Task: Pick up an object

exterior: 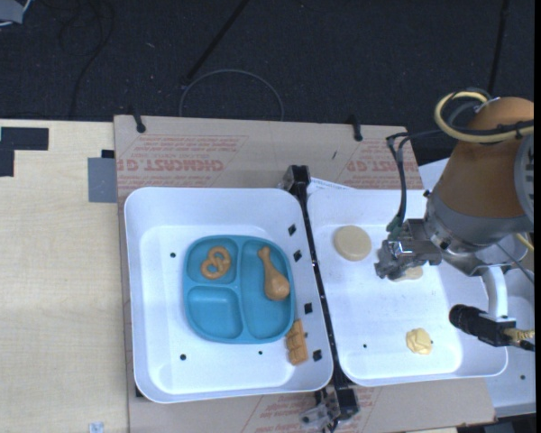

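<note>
Gripper (pixel 398 264) low in right bin (pixel 379 368); beside round biscuit (pixel 352 243).

Beyond my counter (pixel 45 287), on the far side, I see a dark carpeted floor (pixel 298 43) with thin black cables (pixel 230 84) lying on it. The counter is pale wood with dark patches (pixel 18 147) at the left. A sheet of printed brown cardboard (pixel 216 156) covers its middle part.
</note>
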Controlling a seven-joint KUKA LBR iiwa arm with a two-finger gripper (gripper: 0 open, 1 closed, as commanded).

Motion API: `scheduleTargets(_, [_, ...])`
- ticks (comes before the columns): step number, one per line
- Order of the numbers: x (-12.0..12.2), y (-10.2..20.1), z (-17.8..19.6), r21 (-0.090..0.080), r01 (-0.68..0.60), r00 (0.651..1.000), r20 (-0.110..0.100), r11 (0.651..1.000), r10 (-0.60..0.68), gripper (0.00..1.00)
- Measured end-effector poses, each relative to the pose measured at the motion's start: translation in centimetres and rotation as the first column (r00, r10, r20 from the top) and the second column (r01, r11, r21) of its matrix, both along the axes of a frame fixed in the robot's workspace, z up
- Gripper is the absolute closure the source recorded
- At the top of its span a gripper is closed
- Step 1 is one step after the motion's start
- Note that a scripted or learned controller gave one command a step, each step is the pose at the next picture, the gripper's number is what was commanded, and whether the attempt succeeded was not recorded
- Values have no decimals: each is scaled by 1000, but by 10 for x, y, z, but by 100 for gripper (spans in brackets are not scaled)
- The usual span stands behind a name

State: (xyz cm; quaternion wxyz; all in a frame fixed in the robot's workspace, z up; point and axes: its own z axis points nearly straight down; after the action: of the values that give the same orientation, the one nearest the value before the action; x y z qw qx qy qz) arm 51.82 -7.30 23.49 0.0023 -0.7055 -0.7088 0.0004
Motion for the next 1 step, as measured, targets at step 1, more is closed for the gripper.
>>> scheduleTargets(1, [-6,54,-13,0,1,1000,-1,1000,-1,100])
